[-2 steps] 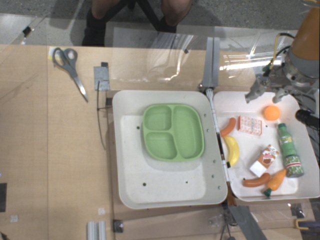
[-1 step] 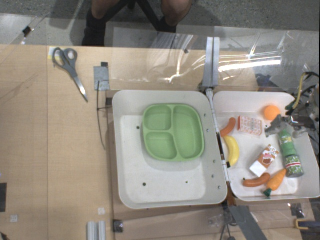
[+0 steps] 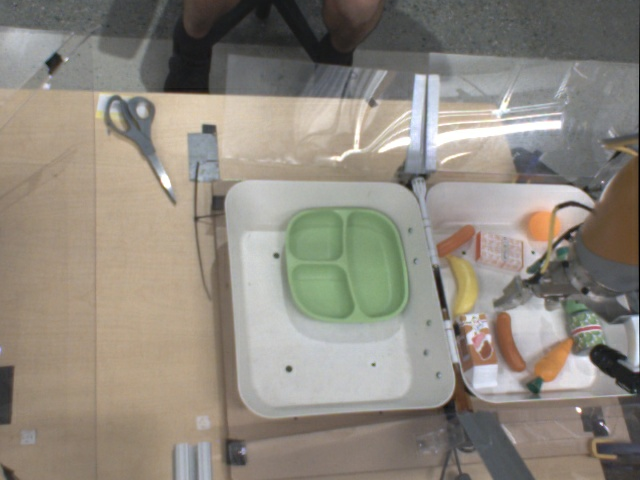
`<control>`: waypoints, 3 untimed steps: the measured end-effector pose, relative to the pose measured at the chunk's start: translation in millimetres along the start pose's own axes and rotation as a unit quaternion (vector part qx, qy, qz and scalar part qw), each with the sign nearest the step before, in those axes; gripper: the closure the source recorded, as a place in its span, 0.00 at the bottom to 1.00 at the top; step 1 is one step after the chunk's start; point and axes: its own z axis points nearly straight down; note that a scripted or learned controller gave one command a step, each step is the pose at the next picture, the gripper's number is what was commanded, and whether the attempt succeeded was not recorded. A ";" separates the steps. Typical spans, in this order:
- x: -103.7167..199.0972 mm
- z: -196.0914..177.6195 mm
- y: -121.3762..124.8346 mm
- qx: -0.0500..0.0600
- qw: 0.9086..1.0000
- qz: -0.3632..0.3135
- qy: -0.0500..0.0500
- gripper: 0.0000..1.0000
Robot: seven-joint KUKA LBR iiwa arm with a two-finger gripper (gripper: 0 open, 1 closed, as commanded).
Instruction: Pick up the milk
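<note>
The milk (image 3: 500, 251) is a small white carton with red print, lying flat in the right bin (image 3: 500, 200) near its back left. My gripper (image 3: 535, 280) hangs over the middle of that bin, just right of and slightly nearer than the carton, and does not touch it. Its fingers (image 3: 517, 292) look spread open with nothing between them. The grey arm with its orange band (image 3: 612, 230) comes in from the right.
The right bin also holds a sausage (image 3: 455, 240), a banana (image 3: 462, 283), an orange (image 3: 541, 225), a brown-and-white carton (image 3: 478, 341), a second sausage (image 3: 510, 341), a carrot (image 3: 553, 361) and a green bottle (image 3: 583, 325). A green divided plate (image 3: 347, 264) lies in the left bin (image 3: 330, 368). Scissors (image 3: 140, 138) rest on the bench.
</note>
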 end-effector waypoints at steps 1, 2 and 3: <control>51.2 -46.7 4.4 0.000 0.999 -0.041 0.000 0.00; 69.2 7.8 -10.2 0.001 0.997 -0.079 0.001 0.00; 50.8 15.8 -47.8 -0.003 0.998 -0.070 0.000 0.00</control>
